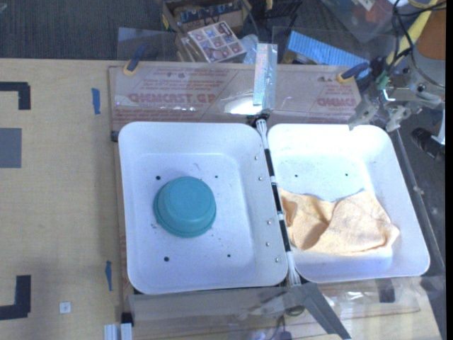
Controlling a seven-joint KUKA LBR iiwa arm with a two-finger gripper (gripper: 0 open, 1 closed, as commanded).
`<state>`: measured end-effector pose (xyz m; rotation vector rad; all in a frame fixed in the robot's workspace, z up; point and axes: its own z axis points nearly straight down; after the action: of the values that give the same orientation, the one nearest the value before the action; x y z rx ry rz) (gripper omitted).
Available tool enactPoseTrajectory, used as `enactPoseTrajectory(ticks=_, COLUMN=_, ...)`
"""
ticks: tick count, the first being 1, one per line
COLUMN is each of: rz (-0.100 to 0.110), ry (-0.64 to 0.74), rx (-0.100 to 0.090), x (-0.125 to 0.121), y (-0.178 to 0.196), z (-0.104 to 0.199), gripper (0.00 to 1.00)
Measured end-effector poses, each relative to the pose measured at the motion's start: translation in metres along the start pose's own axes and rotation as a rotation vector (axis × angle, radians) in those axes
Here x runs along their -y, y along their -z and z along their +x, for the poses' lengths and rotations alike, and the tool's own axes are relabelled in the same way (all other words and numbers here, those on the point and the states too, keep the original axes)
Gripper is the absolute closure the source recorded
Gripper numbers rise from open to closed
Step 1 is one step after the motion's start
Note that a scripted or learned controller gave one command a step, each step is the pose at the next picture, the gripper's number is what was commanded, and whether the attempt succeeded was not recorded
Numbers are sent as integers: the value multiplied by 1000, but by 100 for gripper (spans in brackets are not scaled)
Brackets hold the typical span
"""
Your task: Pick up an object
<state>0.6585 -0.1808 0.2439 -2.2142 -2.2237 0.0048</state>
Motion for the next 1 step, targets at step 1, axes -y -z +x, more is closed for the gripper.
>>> enactPoseTrajectory(ticks=1, rz=0, ry=-25, rx=-1, x=55, y=-116, z=0, gripper=0)
